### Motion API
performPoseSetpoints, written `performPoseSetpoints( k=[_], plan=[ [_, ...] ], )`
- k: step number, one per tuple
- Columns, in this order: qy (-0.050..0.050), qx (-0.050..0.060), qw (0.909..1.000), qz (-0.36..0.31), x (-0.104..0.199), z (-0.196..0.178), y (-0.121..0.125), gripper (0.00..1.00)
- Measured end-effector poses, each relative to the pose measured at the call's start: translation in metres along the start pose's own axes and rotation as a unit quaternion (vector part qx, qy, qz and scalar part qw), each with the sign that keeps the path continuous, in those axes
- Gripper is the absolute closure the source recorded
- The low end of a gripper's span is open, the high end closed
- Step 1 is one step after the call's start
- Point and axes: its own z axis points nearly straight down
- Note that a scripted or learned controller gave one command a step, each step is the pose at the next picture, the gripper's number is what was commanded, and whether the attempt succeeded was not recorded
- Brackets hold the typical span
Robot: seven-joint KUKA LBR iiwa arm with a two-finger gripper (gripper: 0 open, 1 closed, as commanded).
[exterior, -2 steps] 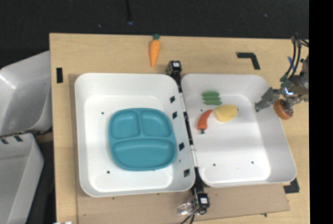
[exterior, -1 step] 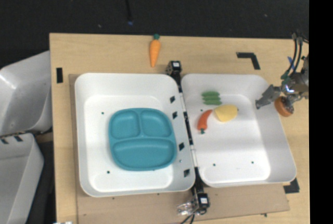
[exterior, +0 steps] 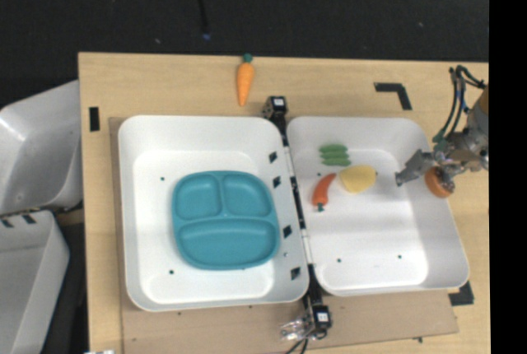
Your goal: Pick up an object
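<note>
Objects for picking lie in the right bin (exterior: 428, 262), all to the left of the tool (exterior: 430, 167): a yellow piece (exterior: 358, 179) is nearest to it, a red-orange pepper-like piece (exterior: 323, 189) lies just beyond the yellow one, almost touching it, and a green piece (exterior: 333, 154) sits a little farther up and left. The tool is at the right rim of this bin, with a dark finger (exterior: 409, 170) reaching left toward the yellow piece but apart from it. A small orange round thing (exterior: 439, 184) shows right under the tool; I cannot tell if it is a separate object or part of the arm, and I cannot tell if the tool is spread or pressed together. Nothing stands between the tool and the yellow piece. Far to the left, in the left bin (exterior: 148, 278), lies a blue divided plate (exterior: 224, 220). A toy carrot (exterior: 244, 81) lies on the wooden surface (exterior: 362, 76), above both bins and well apart from the tool.
</note>
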Motion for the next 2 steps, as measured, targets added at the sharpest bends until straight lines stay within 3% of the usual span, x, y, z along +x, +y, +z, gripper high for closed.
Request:
performPoseSetpoints(
  k=[2],
  plan=[
    [0.001,0.0,1.0,0.0,0.006,0.091,0.001,0.0]
  ],
)
